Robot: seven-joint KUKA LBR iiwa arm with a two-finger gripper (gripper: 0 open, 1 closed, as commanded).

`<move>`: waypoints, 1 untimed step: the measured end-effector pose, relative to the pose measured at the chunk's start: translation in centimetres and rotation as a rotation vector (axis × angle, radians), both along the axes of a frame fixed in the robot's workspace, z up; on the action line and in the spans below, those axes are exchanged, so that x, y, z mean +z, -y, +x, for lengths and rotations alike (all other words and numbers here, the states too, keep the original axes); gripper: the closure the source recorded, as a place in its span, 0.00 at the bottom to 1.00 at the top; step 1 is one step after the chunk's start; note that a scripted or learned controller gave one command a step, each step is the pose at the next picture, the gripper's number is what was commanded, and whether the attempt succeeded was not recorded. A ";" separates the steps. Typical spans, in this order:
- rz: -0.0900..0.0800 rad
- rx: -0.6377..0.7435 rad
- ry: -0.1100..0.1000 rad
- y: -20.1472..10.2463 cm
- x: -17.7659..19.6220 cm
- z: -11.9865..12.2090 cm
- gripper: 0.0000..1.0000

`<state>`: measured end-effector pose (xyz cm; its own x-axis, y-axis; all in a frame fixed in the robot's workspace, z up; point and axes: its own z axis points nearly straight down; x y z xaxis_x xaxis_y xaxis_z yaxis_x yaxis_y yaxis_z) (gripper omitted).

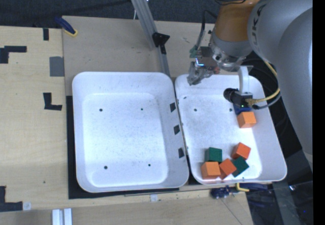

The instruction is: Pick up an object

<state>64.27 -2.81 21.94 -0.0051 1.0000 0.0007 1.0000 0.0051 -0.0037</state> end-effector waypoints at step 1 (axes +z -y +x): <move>0.000 0.001 0.000 -5.0 -0.8 -2.1 1.00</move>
